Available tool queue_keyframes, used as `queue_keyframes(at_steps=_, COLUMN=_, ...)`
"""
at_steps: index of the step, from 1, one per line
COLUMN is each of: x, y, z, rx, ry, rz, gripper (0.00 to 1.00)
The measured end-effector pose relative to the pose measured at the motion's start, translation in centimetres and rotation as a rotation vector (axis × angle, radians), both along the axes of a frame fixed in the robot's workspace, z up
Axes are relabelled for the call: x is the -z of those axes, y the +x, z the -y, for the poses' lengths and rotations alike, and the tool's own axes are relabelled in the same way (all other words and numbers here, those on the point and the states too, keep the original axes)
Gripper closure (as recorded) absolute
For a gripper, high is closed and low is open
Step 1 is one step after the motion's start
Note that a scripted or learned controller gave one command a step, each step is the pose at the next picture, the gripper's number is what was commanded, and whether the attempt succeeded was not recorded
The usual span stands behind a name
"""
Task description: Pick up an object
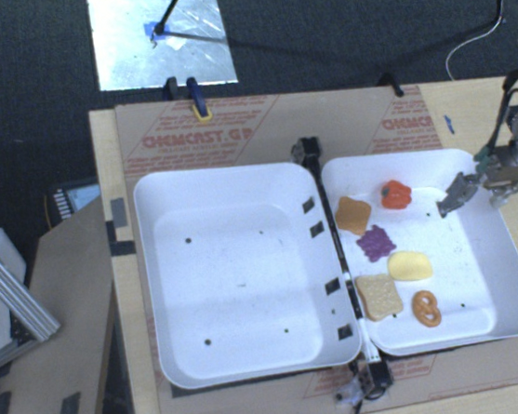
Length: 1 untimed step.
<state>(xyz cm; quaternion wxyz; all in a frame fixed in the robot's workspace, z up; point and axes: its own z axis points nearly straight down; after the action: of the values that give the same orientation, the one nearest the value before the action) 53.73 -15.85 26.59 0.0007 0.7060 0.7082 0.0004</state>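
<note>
The right bin [500, 265] holds several toy foods: a red-orange pepper [395, 195], an orange-brown square piece [354, 215], a purple grape cluster [375, 243], a yellow lemon-like piece [410, 266], a slice of bread [380, 296] and a pretzel [426, 308]. My gripper [454, 196] reaches in from the right, over the bin's upper right part. It hangs to the right of the pepper, apart from it. Nothing shows between its fingers.
The left bin [239, 269] lies beside the right one, with black clips [323, 231] along the shared divider. Both bins rest on a cardboard sheet [231, 130]. A metal plate [161, 33] lies at the back, and a cable [472, 35] runs at the upper right.
</note>
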Motion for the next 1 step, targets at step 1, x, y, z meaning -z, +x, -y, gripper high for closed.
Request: queue_keyframes(at_steps=1, x=-1.11, y=0.09, z=0.01, rx=-0.003, ry=-0.001, rz=0.003, gripper=1.0)
